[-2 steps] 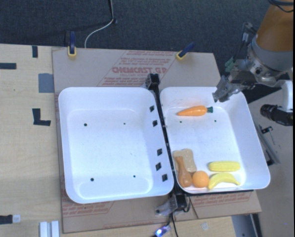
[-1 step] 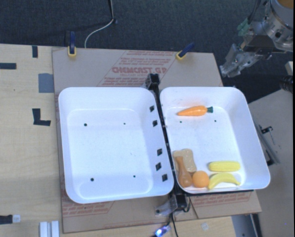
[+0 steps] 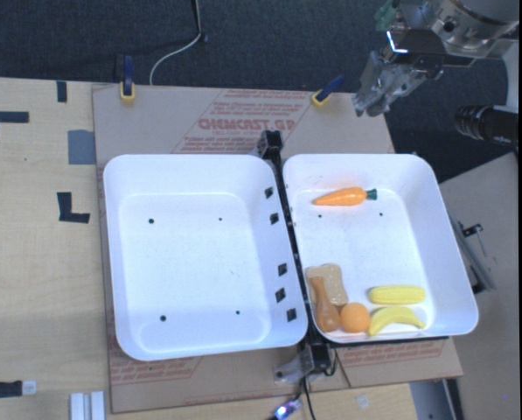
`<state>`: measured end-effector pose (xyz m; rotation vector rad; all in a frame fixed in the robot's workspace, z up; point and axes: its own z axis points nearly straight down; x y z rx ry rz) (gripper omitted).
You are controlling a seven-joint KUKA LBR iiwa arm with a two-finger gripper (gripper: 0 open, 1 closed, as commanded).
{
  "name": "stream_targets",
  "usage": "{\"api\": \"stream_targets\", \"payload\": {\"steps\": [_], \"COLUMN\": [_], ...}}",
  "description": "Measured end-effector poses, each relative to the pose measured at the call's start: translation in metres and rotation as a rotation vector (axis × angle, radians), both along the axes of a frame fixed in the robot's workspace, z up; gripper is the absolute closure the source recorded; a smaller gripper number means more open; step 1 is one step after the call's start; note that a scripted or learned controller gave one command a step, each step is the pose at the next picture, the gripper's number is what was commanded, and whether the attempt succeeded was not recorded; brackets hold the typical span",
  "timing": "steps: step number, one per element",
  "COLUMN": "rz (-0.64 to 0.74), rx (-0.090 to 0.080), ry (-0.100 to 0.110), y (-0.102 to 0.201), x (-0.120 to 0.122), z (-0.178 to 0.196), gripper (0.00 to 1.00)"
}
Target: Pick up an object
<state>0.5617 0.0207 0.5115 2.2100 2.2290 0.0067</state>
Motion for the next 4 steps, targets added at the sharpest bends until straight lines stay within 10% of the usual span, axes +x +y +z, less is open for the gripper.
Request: {"api": "stream_targets", "payload": {"steps": [3, 4], "rz": [-0.004, -0.003], "rx": [-0.001, 0.0], "ry": [0.004, 0.002], "y": [0.174, 0.215], "x": [0.107, 0.106], "z": [-0.018, 0.015], "gripper": [1.0, 1.0]}}
